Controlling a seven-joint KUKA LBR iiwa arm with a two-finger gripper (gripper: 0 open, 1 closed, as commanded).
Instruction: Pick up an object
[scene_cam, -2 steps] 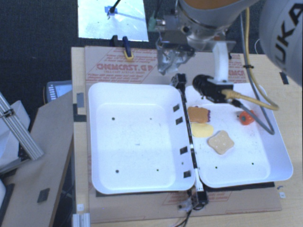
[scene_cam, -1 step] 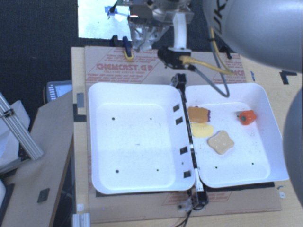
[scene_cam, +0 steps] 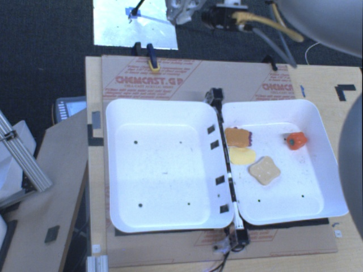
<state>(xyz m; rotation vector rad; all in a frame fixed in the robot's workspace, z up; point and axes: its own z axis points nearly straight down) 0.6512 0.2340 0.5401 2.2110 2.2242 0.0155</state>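
The right bin (scene_cam: 317, 135) holds several small objects. An orange-brown piece with a purple edge (scene_cam: 238, 136) lies near the bin's left wall. Just below it sits a flat yellow piece (scene_cam: 243, 156), and a tan toast-shaped piece (scene_cam: 264, 170) lies below and right of that. A small red-orange object with a green spot (scene_cam: 295, 140) rests toward the right side. My gripper (scene_cam: 182, 4) hangs high at the top edge of the view, above the bench's far side and well away from the bins.
The left bin (scene_cam: 113, 152) sits beside the right one, joined by black clips along the shared wall (scene_cam: 224, 169). A cardboard sheet (scene_cam: 170, 78) lies under both bins. A shiny metal plate (scene_cam: 133, 16) lies beyond the bench. Yellow and grey cables (scene_cam: 266, 24) trail from the arm at the top.
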